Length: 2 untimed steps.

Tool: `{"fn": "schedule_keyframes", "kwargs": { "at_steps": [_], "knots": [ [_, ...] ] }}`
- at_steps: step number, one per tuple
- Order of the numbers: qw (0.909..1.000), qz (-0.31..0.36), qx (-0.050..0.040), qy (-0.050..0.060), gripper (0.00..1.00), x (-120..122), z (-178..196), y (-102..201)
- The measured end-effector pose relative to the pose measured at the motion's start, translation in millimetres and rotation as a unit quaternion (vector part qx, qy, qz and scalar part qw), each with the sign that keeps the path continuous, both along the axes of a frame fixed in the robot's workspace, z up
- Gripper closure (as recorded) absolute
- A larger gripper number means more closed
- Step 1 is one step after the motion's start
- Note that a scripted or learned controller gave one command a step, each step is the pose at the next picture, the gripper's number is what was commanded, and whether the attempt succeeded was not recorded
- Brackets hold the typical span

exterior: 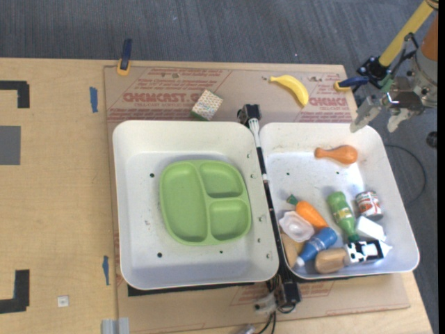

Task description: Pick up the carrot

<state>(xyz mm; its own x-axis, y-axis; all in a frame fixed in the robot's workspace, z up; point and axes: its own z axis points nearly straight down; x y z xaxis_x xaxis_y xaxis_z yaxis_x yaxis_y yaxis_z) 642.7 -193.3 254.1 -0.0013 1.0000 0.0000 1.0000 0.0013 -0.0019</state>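
Hovering at the upper right of the frame, the claw [377,118] sits just past the top right corner of the right bin [398,186], its two pale fingers [362,115] spread apart with nothing between them. Blue fittings and a yellow strut show just above it.

Lower down in the right bin lies the carrot [309,212] — orange with a small green top, slanting from upper left to lower right, near the bin's left wall. A pale pink and white piece [295,224] touches it from the lower left. Just right of the carrot stands a green bottle [341,211], and beyond that a small can [368,204] with a red label. Below the carrot are a blue bottle [318,243], a tan bread-like piece [329,259] and a black and white carton [364,248], all crowded into the bin's lower part. An orange chicken leg [338,154] lies alone near the top of the bin, well apart from the carrot.

The left bin [132,186] holds a green divided plate [204,201] at its middle. On the cardboard above the bins — toward the top of the frame — lie a yellow banana [290,88] and a small patterned cube [206,105]. The desk [49,186] is pale wood.
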Motion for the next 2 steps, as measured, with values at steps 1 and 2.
{"fn": "schedule_keyframes", "kwargs": {
  "at_steps": [1, 2],
  "knots": [
    [0.9999, -0.014, -0.0013, -0.005, 0.00, -80, -158, 55],
    [0.9975, -0.069, -0.0011, -0.011, 0.00, -140, -163, 88]
  ]
}}
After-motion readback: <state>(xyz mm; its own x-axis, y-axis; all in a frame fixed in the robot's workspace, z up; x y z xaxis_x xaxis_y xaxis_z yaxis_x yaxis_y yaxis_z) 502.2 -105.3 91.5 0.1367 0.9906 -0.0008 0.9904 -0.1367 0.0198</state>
